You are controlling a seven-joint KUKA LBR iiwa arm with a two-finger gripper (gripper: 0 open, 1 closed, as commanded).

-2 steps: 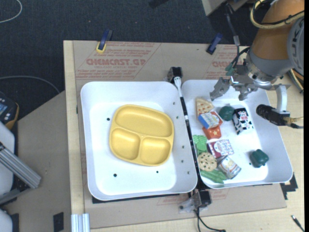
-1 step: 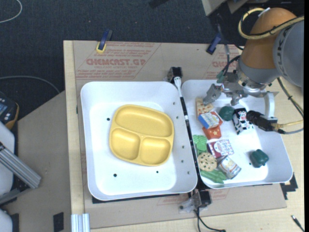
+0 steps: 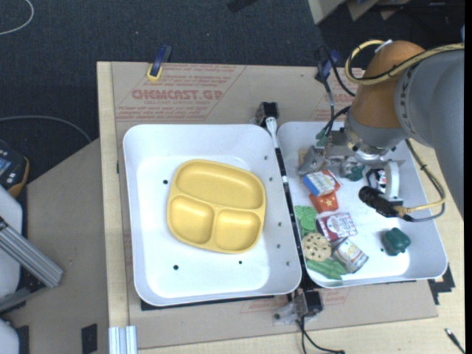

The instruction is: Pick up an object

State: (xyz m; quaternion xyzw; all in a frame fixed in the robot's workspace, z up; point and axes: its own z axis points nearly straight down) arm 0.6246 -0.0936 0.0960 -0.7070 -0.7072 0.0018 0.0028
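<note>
Small packets [image 3: 322, 183], a cookie [image 3: 317, 248] and green toys [image 3: 395, 240] lie scattered in the right bin [image 3: 428, 260].

We see yellow divided plate [image 3: 216, 206] | white bins [image 3: 140, 198] | orange-banded grey arm [image 3: 413, 87] | brown speckled cookie [image 3: 316, 248] | dark green block [image 3: 395, 241] | red-and-white packet [image 3: 322, 186]

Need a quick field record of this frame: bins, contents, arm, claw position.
left bin: shallow white bin holding a yellow three-compartment plastic plate
right bin: shallow white bin with a cluster of small items
right bin contents: round chocolate-chip cookie, dark green block, red-and-white packet, orange-and-blue packet, other pieces too small to name
arm: grey arm with orange band, reaching in from the right
claw: claw low over the far end of the right bin
grasp: cannot tell
</note>
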